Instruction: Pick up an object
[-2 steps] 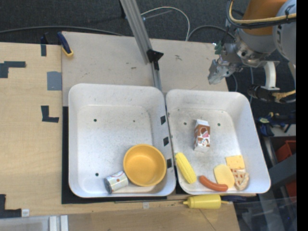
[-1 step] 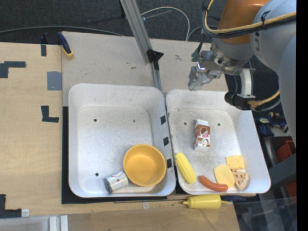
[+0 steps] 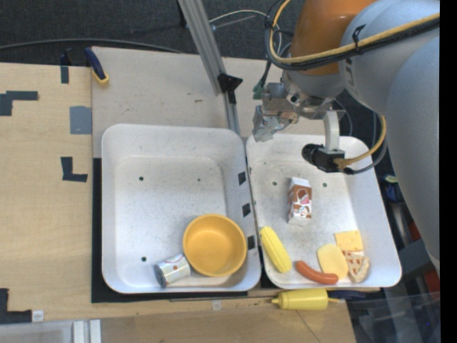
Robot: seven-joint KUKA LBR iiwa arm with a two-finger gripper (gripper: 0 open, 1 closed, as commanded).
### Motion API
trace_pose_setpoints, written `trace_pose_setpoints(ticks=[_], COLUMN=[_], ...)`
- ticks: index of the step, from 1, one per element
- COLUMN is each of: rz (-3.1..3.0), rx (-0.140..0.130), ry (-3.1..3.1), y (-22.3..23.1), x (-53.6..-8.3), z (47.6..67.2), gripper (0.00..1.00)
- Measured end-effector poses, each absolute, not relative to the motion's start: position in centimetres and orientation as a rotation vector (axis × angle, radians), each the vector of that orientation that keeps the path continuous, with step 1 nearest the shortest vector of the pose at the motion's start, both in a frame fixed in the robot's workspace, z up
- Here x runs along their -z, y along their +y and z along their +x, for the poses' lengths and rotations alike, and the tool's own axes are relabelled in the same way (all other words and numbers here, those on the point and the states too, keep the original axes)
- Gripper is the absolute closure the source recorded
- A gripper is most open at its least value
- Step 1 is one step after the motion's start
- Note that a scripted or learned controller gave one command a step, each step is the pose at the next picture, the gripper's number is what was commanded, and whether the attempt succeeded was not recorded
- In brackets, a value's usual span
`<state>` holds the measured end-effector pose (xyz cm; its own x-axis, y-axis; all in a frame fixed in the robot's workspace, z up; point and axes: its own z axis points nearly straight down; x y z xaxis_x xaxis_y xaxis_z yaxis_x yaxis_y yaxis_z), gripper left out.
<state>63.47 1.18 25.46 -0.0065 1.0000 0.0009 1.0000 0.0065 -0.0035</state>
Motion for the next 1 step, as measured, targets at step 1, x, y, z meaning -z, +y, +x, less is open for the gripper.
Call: trace_pose_setpoints(ticks=[1], rz=[-2.213], rx=[-0.004], ry=[-2.226], y=[5.68], x=[-24.19], z=[62.57], gripper=[1.00])
